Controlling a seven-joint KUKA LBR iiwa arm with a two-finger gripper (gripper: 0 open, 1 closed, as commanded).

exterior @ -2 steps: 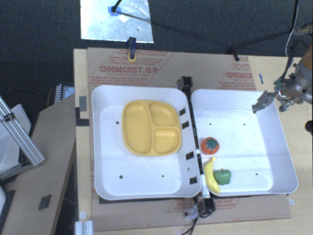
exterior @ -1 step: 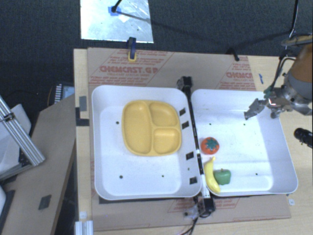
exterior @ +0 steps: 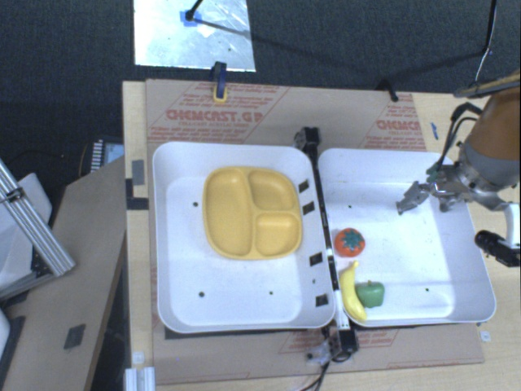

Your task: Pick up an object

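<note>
Under the arm we see a tan wooden bench with 2 shallow white plastic bins. On the left bin lies a yellow plastic plate with 3 sections. At the left side of the right bin sit a small red toy tomato, a yellow toy banana and a green toy pepper, which touches the banana. The metal 2-finger gripper hangs over the right bin, well apart from the toys, fingers spread and holding nothing
</note>
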